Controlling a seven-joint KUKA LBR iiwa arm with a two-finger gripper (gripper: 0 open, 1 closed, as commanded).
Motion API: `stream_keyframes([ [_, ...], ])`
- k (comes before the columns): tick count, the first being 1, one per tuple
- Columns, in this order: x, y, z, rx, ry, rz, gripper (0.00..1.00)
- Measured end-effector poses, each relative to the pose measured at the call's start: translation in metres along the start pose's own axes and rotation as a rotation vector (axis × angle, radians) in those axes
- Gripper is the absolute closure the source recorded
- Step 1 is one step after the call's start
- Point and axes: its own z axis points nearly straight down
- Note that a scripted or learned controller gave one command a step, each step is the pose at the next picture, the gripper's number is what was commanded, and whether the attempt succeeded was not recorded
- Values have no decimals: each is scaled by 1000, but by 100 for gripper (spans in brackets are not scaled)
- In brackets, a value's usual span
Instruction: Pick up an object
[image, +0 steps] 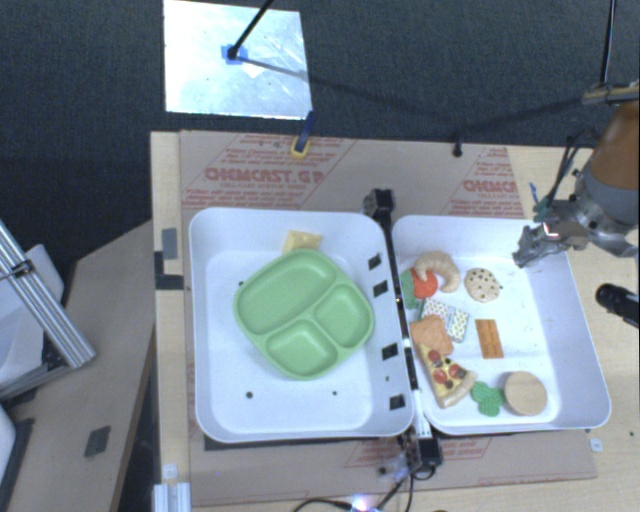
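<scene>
The right bin (580, 330) holds several toy foods: a curled croissant (437, 265), a chocolate-chip cookie (483, 284), a red piece (425, 286), a patterned cracker (458, 322), an orange bar (489, 338), a pizza slice (448, 376), a green leafy piece (487, 400) and a round tan disc (524, 393). My gripper (534, 246) hangs over the bin's upper right part, right of the cookie and apart from every item. Nothing shows in its grasp.
The left bin (215, 300) carries a green divided plate (303, 313) and a small yellow piece (301, 241) at its back wall. A black divider (393, 300) runs between the bins. The arm (612, 170) comes in from the upper right.
</scene>
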Motion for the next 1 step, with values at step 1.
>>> stream_keyframes([
  [1, 61, -1, 7, 2, 3, -6, 100],
])
